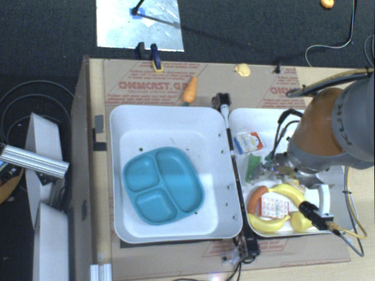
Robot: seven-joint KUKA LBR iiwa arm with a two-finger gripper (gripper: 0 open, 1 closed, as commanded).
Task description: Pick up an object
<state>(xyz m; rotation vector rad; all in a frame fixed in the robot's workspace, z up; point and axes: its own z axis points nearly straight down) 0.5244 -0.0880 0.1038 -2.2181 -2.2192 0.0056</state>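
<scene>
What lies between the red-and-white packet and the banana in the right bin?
In the camera view, a green object lies just below the packet, then an orange object sits by the banana at its left end.

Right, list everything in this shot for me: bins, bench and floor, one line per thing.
left bin: one, white, left on the bench
right bin: one, white, right on the bench
divided tray: one, blue, in the left bin
small carton: one, white, red and blue, back of the right bin
green thing: one, right bin, in front of the carton
banana: one, yellow, front of the right bin
packet: one, white and red, on the banana
carrot: one, orange, bench behind the left bin
ball: one, orange, dark floor
shiny sheet: one, silver, floor
arm: one, grey and orange, over the right bin
</scene>
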